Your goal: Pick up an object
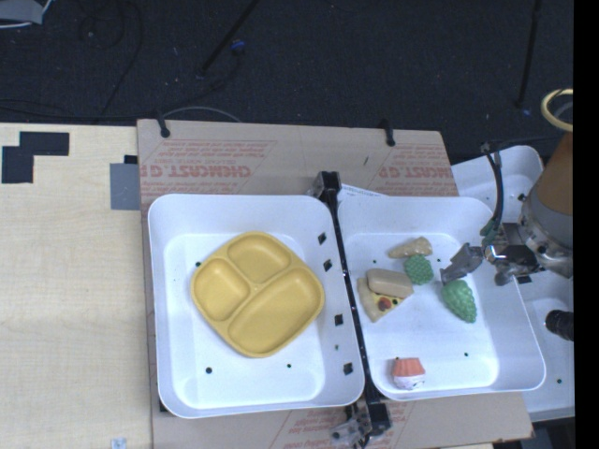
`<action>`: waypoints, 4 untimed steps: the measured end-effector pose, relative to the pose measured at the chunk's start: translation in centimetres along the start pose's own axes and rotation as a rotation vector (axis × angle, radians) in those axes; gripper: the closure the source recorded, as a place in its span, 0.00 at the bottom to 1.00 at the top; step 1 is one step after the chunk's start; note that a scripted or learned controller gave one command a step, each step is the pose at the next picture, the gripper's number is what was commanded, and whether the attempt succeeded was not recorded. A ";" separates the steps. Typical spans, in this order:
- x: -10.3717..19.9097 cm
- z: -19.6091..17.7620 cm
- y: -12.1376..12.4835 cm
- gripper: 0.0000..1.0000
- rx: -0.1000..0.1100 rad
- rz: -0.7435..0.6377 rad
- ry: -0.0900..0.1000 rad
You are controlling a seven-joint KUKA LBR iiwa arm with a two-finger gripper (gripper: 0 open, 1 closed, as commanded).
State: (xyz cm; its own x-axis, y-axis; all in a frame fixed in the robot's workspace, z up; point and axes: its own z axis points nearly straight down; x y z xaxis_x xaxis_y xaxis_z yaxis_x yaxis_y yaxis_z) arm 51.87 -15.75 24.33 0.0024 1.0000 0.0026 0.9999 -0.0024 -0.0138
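While I reach in from the right, the left bin (178, 241) holds a yellow divided plate (257, 293), which is my landmark. Right of that plate, across the divider, the right bin (510, 368) holds the food toys: a tan wedge (384, 291) nearest the plate, a green cone (459, 300) farther right, a small green ball (418, 269), a beige piece (411, 248) above it, and a red-and-white piece (408, 372) lower down. My gripper (473, 260) hangs just above the cone, empty; how wide it stands, I cannot tell.
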 end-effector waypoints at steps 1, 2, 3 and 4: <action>0.0 -0.6 0.2 0.00 -0.012 -0.003 -0.003; 1.0 4.3 0.2 0.00 -0.005 -0.002 0.000; 1.0 8.7 0.0 0.00 -0.006 -0.002 0.000; 1.0 15.1 0.2 0.00 -0.005 -0.002 0.000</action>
State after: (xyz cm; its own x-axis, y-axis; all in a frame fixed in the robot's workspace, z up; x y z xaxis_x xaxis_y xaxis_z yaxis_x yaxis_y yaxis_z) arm 51.89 -14.74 9.26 0.0007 1.0000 0.0029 1.0000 -0.0007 -0.0088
